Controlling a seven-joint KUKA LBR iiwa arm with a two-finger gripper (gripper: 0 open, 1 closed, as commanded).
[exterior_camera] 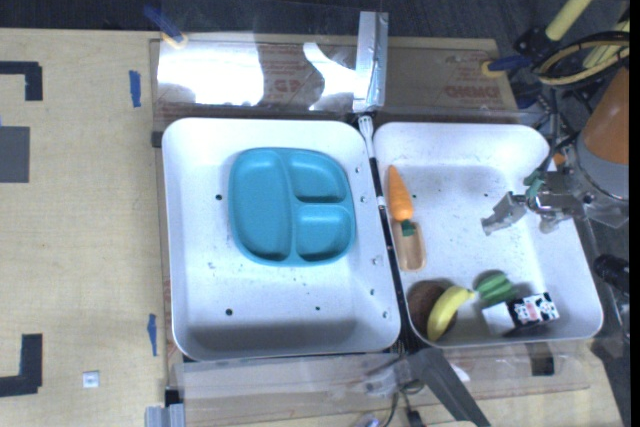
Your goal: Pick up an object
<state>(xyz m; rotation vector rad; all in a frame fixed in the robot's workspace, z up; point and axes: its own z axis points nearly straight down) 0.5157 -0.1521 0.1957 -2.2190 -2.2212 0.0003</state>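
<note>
The claw (505,213) hangs over the right bin (470,150), its fingers apart and nothing between them. Pickable things lie below it along the bin's near wall: a banana (447,310), a green piece (492,286) and a small black-and-white block (530,311); a carrot (399,195) lies by the divider. I would centre over the banana, approach across its narrow width, and avoid nudging its neighbours.

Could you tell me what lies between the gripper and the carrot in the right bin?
Nothing: in the camera view, bare white bin floor separates the gripper from the carrot.
</note>
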